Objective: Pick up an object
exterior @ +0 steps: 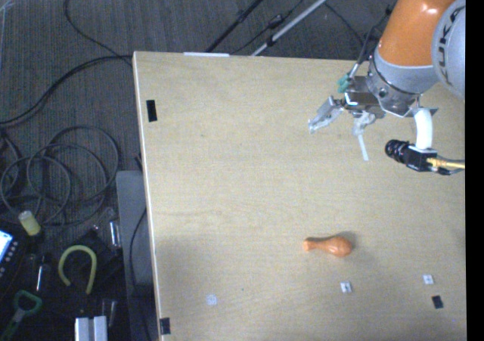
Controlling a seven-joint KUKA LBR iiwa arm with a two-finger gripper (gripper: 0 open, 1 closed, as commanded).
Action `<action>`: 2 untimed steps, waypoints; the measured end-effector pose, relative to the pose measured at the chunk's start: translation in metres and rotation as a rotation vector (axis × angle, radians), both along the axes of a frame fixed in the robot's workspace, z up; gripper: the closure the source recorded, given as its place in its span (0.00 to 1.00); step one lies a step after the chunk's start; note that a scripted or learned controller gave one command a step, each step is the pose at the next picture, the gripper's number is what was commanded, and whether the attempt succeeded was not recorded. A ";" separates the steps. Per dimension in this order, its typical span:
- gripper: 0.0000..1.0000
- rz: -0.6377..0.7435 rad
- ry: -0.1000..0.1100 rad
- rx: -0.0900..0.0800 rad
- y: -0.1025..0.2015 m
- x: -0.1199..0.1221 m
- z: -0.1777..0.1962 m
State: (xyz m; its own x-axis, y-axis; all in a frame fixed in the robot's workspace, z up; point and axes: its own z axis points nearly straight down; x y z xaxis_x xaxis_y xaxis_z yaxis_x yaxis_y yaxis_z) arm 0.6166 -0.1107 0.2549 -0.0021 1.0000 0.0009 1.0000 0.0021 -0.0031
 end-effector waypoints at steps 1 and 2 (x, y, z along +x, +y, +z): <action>0.00 0.212 -0.002 -0.004 -0.034 0.052 -0.037; 0.00 0.253 0.000 -0.002 -0.096 0.051 -0.157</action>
